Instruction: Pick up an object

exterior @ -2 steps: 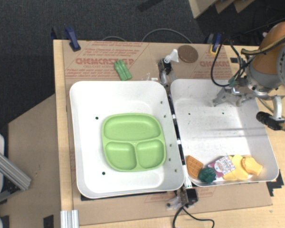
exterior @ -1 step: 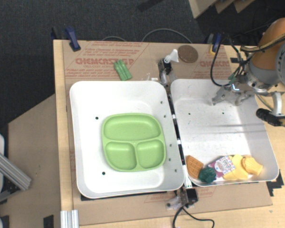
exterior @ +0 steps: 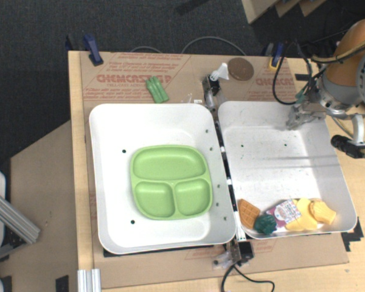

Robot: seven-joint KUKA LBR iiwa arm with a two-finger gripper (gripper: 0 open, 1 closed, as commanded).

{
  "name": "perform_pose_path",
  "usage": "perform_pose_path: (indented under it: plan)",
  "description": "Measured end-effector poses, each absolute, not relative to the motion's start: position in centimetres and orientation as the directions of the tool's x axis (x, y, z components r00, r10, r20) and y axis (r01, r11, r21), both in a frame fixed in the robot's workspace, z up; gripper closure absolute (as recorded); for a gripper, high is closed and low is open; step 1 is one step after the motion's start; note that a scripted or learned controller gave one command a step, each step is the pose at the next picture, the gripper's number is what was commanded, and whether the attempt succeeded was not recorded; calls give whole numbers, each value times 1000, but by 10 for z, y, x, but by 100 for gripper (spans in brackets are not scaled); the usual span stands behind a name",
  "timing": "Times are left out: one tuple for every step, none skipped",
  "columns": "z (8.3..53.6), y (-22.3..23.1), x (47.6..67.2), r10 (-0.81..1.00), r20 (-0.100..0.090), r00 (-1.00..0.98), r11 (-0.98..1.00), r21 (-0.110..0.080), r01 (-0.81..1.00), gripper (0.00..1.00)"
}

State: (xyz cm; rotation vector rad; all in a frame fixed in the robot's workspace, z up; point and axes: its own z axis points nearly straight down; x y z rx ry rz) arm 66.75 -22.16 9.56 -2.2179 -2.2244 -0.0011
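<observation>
Gripper (exterior: pixel 299 113) hovers at right bin's (exterior: pixel 328 163) far edge.

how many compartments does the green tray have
3: the green tray in the left bin has one wide compartment across its far side and two smaller ones side by side nearer the camera.

Bright even overhead light, soft shadows, mild glare on white bins (exterior: pixel 109 163), slightly soft focus

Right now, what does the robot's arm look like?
The arm is grey and rounded with a big orange band near the wrist. Its metal claw looks silvery grey and small. Black cables loop across the bench nearby.
</observation>
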Motion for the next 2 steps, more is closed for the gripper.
perform_pose_path:
  plan:
    - [182, -157, 669, 1000, -1, -6, 6, 10, 1000, 100]
    - [150, -153, 626, 1000, 2, 2, -2, -6, 1000, 100]
